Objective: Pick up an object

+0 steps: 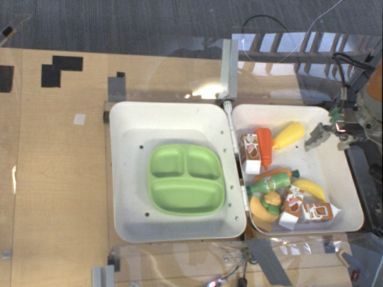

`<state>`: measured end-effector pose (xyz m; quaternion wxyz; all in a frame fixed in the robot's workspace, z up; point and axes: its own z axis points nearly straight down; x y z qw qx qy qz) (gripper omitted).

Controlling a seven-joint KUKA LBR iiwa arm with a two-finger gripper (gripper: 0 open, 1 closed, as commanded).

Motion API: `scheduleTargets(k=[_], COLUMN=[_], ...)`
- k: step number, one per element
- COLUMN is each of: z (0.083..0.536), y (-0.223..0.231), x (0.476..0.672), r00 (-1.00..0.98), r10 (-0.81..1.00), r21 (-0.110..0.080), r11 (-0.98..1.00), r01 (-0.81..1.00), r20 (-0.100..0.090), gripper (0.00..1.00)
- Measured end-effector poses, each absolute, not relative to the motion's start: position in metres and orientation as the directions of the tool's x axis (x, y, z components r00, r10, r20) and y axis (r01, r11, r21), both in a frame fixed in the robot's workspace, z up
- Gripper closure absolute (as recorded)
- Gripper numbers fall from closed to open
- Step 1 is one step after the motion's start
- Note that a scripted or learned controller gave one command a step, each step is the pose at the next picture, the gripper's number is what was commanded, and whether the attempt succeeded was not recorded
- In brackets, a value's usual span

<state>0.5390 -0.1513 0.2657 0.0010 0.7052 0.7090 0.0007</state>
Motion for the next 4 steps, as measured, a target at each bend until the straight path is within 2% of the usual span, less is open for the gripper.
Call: scheduleTargets(k=[1,2,3,4], z=[0.101,0.103,0.091,0.088], y=[-0.132,-0.099,-0.107,-0.093], x=[0.558,0.536,0.578,0.653], r00=[0.136,0.120,-0.019,-0.115], r10=[0.991,0.993,1.000,0.993], r21=[0.001,0.002,0.013,0.002], r11=[-0.136,-0.120,0.019,0.115], r01=[0.991,0.993,1.000,0.993], r20=[0.000,0.001,-0.001,-0.002], gripper=[0.00,0.00,0.00,0.00])
